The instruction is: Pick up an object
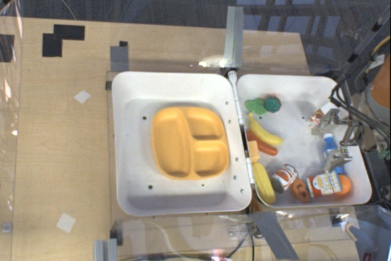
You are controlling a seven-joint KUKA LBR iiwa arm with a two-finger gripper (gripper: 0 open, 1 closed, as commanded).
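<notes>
Two bins; the gripper (333,147) hangs over the right bin (287,85) beside a bottle (328,185); whether it grips anything cannot be told.

bright even overhead light; glare on metal post (234,40); soft shadows, slight blur.

1. A banana (265,132) lies slanted in the right bin (292,84), near its left wall.
2. A corn cob (263,181) lies below it along the same wall.
3. A green toy (264,106) sits near the top.
4. An orange bottle (330,185) lies flat at the bottom right corner.
5. A small can (284,176) lies beside the corn cob.
</notes>
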